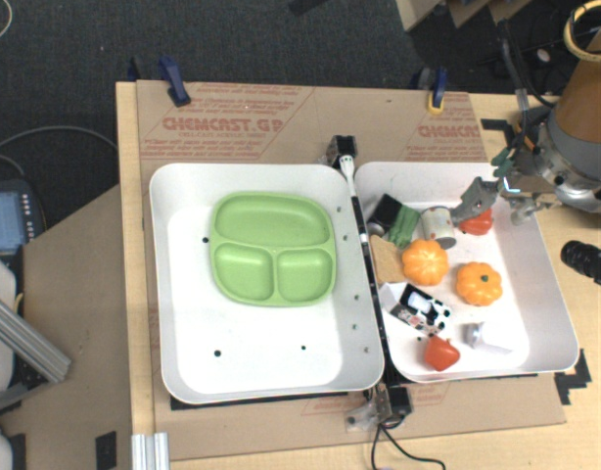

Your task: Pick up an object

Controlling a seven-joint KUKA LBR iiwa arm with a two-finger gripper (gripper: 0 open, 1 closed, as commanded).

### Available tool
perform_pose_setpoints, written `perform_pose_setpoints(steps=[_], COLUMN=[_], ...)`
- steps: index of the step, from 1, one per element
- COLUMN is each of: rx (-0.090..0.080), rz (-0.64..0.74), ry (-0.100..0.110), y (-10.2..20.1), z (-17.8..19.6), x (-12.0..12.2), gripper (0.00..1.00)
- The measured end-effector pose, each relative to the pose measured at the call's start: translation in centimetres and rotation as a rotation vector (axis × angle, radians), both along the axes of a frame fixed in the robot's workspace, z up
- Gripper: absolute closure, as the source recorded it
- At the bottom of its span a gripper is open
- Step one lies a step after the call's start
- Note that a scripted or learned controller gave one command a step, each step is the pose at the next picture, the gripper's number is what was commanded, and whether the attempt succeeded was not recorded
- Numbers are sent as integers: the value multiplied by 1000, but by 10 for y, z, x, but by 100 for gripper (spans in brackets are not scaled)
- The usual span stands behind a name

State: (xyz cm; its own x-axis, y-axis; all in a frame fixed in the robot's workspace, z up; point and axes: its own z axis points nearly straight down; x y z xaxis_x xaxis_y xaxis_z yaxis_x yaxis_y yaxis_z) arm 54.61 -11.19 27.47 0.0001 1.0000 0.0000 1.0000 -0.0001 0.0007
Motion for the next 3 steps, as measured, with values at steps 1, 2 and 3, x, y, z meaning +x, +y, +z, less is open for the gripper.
perform_pose_setpoints(steps=[1,2,3], rx=[6,3,0], rz=[7,9,-1], ry=[18,0,-3], y=[88,163,157], z=[-96,-90,-80], x=[-72,-67,-66], gripper=[0,0,100])
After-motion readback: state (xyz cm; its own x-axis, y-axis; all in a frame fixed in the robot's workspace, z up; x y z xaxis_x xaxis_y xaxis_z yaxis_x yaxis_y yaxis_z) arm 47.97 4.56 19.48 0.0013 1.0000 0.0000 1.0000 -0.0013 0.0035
